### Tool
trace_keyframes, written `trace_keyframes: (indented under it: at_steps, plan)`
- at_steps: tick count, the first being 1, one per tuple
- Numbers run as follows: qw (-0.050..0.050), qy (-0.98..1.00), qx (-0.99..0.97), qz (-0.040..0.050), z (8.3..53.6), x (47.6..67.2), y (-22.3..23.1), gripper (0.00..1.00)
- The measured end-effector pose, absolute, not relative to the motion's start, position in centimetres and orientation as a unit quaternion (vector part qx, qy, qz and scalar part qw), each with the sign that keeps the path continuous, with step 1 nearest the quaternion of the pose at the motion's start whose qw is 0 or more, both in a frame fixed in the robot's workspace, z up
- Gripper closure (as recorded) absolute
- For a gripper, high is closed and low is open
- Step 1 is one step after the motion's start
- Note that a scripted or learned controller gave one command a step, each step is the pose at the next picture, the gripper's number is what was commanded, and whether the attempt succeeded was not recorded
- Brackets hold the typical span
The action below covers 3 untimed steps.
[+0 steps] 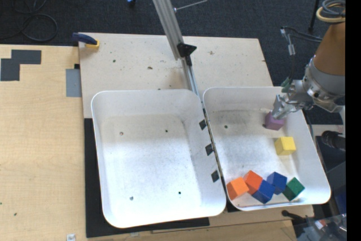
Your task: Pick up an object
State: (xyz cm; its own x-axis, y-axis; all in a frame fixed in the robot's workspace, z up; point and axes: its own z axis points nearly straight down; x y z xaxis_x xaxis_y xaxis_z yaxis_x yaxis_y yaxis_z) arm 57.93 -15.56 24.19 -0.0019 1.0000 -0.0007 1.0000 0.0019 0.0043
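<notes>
Grey arm with orange band enters from right; its gripper [280,110] sits low over the right white bin [242,104], directly above a small purple block [274,123]. Cannot tell whether it grips the block. Yellow cube [285,145] lies just below, apart. Near the front rim: orange cubes [245,184], blue cubes [270,187], green cube [294,188], clustered. No legible writing anywhere.

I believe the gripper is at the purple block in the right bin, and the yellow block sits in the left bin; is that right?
Not quite: the camera view shows the yellow block in the right bin, below the purple block. The gripper is indeed at the purple block.
</notes>
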Motion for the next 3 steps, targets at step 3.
trace_keyframes:
  at_steps: [3]
  plan:
    - [-0.002,0.708,0.706,-0.0005,26.7,55.9,-5.6,1.00]
